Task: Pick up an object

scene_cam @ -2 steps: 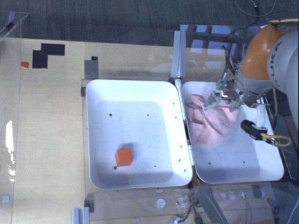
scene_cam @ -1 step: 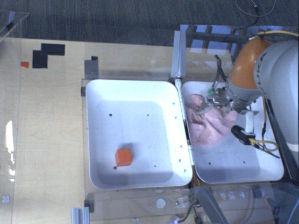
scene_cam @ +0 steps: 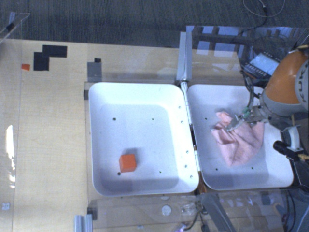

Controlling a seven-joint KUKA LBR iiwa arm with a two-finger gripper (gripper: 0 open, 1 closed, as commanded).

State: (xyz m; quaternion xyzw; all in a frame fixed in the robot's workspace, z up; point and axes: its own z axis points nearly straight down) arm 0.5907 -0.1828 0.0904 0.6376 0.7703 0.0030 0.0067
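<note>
Gripper (scene_cam: 240,121): jaws down on the pink cloth (scene_cam: 240,141); whether clenched, I cannot tell
Risk: thin fold beneath slips free; orange block (scene_cam: 128,163) far off

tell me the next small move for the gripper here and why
Probably a short straight lift to test the grip. The gripper sits low in the right bin, its tip on the upper edge of the crumpled pink cloth, which lies flat on the bin floor. Whether the cloth is actually pinched is unclear. The orange block sits in the left bin, far off.
</note>
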